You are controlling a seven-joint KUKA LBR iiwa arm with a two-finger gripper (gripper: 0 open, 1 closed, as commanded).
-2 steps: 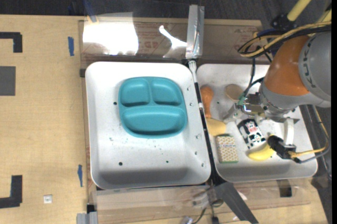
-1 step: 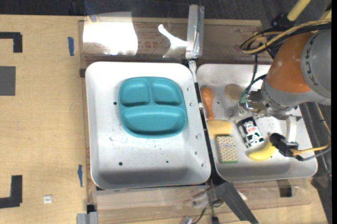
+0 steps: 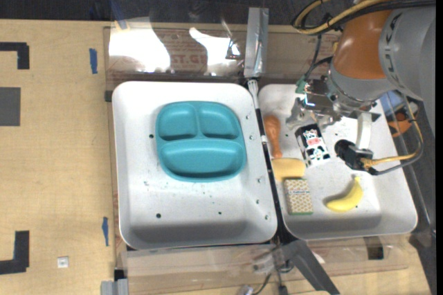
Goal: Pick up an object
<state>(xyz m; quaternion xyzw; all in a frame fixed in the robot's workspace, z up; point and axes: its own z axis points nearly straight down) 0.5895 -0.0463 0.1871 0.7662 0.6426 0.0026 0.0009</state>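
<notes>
Gripper [image 3: 313, 122]: positioned over right bin [image 3: 394, 207], grip state cannot be told | carton [image 3: 314, 146] beneath | banana [image 3: 345, 196], carrot [image 3: 273, 133] listed nearby

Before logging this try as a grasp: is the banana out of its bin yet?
No. The banana lies on the right bin floor, apart from the gripper.

Left white bin [image 3: 131, 169] carries a teal divided plate [image 3: 201, 139], three compartments, lying flat near the middle. Behind the bins a sheet of clear plastic [image 3: 176, 44] catches the glare (bright patches across it), with a grey post [image 3: 255, 41] standing beside it. Blue tape marks [image 3: 93, 59] dot the cardboard benchtop [image 3: 48, 162].
</notes>
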